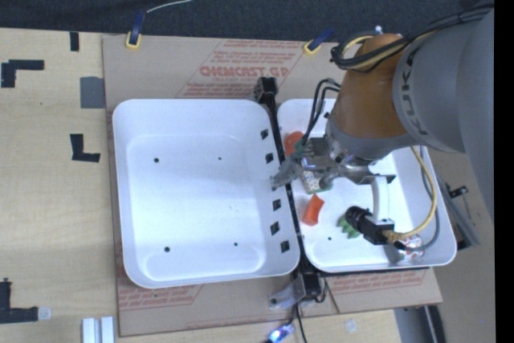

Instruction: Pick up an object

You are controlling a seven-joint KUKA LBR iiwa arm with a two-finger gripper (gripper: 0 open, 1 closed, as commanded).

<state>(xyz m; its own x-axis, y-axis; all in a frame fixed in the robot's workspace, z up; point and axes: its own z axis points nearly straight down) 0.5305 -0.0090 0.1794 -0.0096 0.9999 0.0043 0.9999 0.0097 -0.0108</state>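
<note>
Now we hover gripper (pixel 309 173) low in right bin (pixel 430 253), by divider. Finger state: cannot tell. Orange piece (pixel 312 210) lies just below, red one (pixel 292 140) above. We should centre over orange piece, descend straight, avoid divider.

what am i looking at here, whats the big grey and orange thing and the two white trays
The big grey and orange thing is a robot arm, seen by a camera fixed above the bench and looking down at a slant. The arm reaches in from the right and ends in a claw, low over the right tray. Whether the claw holds anything is too hard to tell. That tray has small items: an orange piece and a green piece. The left tray sits beside it, both on cardboard.
</note>
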